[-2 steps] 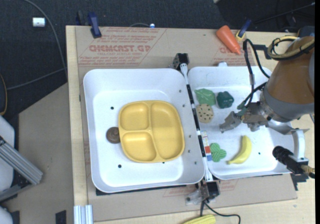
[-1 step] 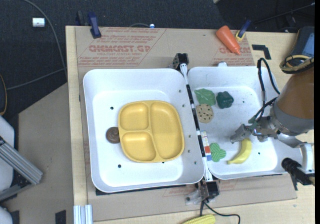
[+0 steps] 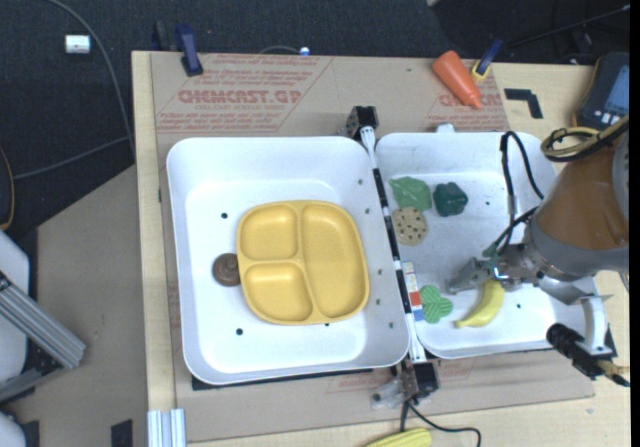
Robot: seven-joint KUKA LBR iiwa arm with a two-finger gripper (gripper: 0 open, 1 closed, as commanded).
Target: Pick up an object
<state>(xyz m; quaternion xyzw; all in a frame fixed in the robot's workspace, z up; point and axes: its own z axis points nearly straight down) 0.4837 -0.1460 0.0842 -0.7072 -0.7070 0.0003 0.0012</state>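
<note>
Dark carpet surrounds the desk (image 3: pixel 250 95), which carries two white bins. Largest in the left bin (image 3: pixel 190 235) is a yellow divided plate (image 3: pixel 300 263), with a brown disc (image 3: pixel 226 269) tucked at its edge. In the right bin (image 3: pixel 470 150) the banana (image 3: pixel 483 307) lies near the front, just under the gripper (image 3: pixel 487 273). To grasp well, I judge the gripper should settle squarely across the banana's middle before closing. How far open it is, I cannot tell; nothing visibly sits in its grasp.
</note>
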